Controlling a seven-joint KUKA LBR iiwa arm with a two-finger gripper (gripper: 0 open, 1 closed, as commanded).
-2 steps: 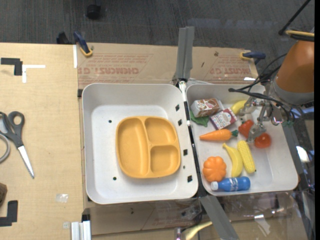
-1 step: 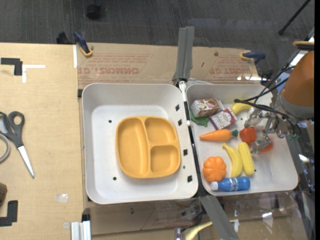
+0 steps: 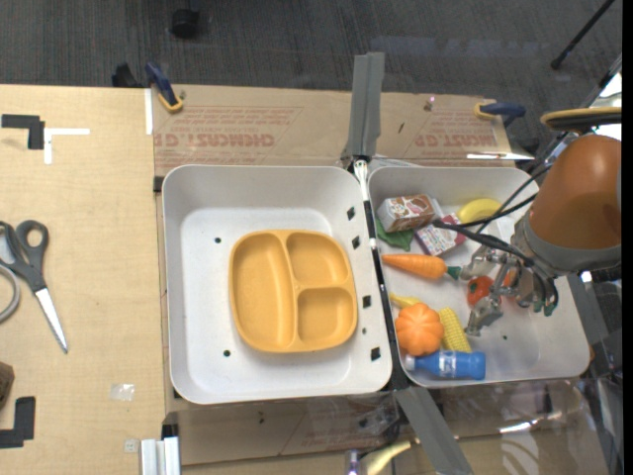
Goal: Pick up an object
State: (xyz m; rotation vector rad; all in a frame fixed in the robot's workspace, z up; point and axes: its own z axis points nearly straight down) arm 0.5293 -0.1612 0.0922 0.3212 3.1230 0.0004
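Nearest the front rim of the right bin (image 3: 554, 366) lies a blue bottle (image 3: 451, 366) on its side, its white band facing up. Just behind it sit an orange pumpkin-shaped toy (image 3: 418, 329) and a small yellow corn cob (image 3: 454, 330), the two touching or nearly so, toward the bin's left wall. Farther back along that wall lies a toy carrot (image 3: 415, 264), its green end pointing right. In the middle of the bin the gripper (image 3: 487, 310) hangs low over the floor, with a small red piece (image 3: 480, 289) close against it; whether the claw is spread or pressed together cannot be told, since cables and metal parts crowd it, and nothing can be seen caught in it. The arm (image 3: 584, 206), with its orange band, comes in over the bin's right side. Near the back rim rest a small printed packet (image 3: 409, 209), a green item (image 3: 398, 236) beside it, a pink and white packet (image 3: 442, 236), and a yellow banana-like toy (image 3: 480, 209). In the left bin (image 3: 188, 265) an orange divided plate (image 3: 294, 290) lies flat at the centre. On the bench (image 3: 79, 265), well apart from the bins by the left edge, lie grey-handled scissors (image 3: 38, 275). Beyond the bins' back rims lies cardboard (image 3: 247, 132) with two blue clamps (image 3: 163, 85) at its far edge.
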